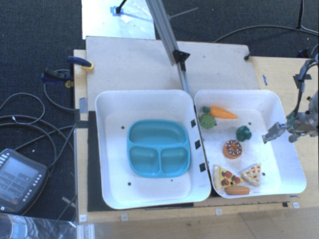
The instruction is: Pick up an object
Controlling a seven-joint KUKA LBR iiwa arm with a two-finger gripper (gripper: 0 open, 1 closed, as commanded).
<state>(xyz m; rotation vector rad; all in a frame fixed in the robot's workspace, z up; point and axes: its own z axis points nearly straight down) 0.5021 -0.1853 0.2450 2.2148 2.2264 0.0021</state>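
The right bin (271, 99) holds several toy foods. An orange carrot (223, 113) lies at the back beside a light green broccoli (207, 120). A dark green vegetable (243, 132) sits mid-bin, with a chocolate donut (232, 149) just in front of it. Two pizza slices (225, 175) (252, 174) and a sausage (237, 189) lie near the front wall. My gripper (277, 131) hangs over the bin's right side, right of the dark green vegetable and apart from it. Nothing shows in its grasp.
The left bin (112, 133) holds a blue divided plate (159, 147). A grey camera pole (164, 26) slants down to the seam between the bins. Cables and a teach pendant (20, 179) lie on the floor at left.
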